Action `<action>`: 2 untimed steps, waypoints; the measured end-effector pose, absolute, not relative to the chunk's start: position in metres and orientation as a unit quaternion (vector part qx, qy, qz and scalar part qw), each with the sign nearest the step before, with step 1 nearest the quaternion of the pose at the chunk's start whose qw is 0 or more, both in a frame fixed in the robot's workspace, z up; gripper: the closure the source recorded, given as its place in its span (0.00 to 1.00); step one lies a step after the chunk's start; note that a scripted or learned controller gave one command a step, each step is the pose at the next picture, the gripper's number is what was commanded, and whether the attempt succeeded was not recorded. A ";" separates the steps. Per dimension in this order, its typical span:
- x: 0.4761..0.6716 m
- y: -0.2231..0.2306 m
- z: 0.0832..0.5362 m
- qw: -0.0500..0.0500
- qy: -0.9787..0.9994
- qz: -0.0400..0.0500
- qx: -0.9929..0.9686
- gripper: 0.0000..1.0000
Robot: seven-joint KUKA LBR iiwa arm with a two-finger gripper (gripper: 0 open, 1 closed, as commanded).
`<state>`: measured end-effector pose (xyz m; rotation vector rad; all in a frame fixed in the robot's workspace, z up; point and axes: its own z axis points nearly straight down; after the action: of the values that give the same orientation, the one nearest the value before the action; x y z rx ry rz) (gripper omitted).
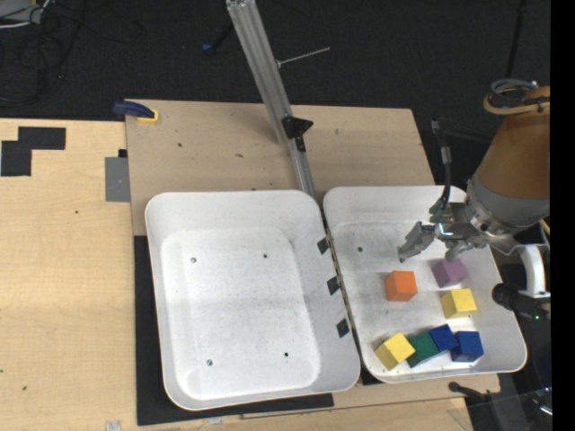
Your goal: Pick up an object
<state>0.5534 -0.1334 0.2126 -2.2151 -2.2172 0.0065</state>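
My gripper (429, 237) hangs with jaws spread and nothing between them over the right bin (359, 212). The orange cube (401, 285) sits at its seven o'clock, apart from the others; I'd centre above it, then descend straight.

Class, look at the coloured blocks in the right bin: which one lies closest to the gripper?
The purple block, just below the gripper. The orange block lies a little farther, and the yellow, green and blue ones farther still.

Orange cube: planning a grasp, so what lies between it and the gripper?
Bare bin floor separates the gripper from the orange cube in the camera view.
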 end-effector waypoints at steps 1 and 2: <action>0.554 -0.135 0.215 0.002 -0.706 0.001 -0.708 0.00; 0.544 -0.139 0.161 0.004 -0.707 0.003 -0.707 0.00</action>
<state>0.5438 -0.1394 0.1611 -2.2166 -2.2146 0.0082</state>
